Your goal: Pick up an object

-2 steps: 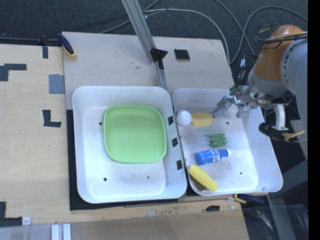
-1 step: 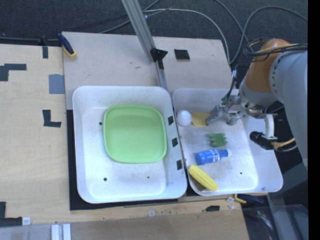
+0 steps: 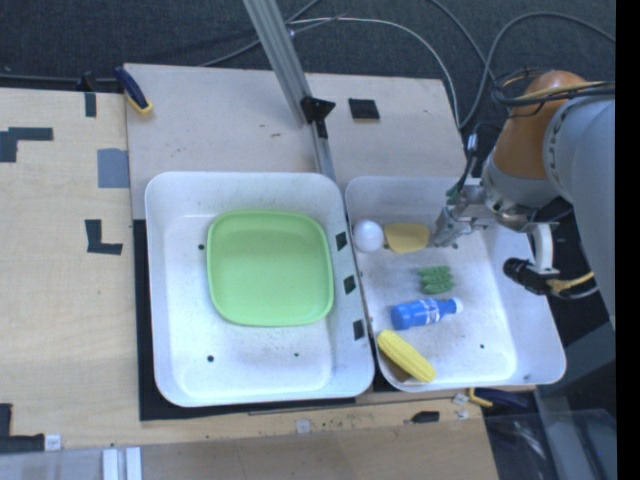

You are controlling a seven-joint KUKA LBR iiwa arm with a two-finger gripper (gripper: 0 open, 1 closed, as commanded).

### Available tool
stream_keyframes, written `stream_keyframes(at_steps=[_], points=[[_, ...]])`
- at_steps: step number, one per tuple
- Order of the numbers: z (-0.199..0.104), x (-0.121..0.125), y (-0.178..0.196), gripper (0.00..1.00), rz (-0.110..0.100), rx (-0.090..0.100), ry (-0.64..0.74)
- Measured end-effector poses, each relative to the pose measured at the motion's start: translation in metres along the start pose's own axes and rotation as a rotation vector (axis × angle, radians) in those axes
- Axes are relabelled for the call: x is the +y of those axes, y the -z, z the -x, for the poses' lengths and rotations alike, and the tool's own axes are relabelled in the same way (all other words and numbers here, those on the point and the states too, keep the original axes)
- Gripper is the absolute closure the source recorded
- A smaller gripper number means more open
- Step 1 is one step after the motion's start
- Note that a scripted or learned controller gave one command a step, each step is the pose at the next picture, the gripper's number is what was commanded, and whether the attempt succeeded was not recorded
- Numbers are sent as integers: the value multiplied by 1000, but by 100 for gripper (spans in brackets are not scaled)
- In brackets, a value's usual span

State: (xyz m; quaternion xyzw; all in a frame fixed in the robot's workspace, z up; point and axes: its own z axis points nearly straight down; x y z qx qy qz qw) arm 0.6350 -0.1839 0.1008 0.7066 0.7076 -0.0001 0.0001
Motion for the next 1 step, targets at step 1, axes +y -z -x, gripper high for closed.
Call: stream_keyframes(at_steps=[1], points=[[4, 3, 62, 100, 4, -1, -1]])
